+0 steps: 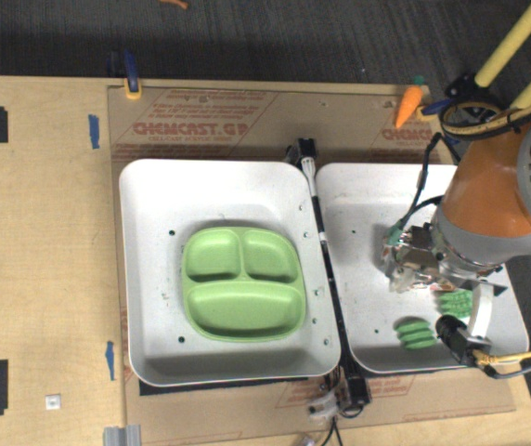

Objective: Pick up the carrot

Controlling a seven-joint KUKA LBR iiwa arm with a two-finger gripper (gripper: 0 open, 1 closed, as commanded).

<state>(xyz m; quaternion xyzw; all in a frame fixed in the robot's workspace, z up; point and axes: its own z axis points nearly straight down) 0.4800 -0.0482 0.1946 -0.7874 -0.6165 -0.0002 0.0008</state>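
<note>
The two-finger gripper hangs over the right white bin, centre right of the frame; whether it is wide or narrow, I cannot tell. The small orange carrot lies outside the bins, upper right, on the cardboard.

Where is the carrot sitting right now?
The carrot lies outside both bins, on the bench past the far rim of the right bin, near the view's upper right.
</note>
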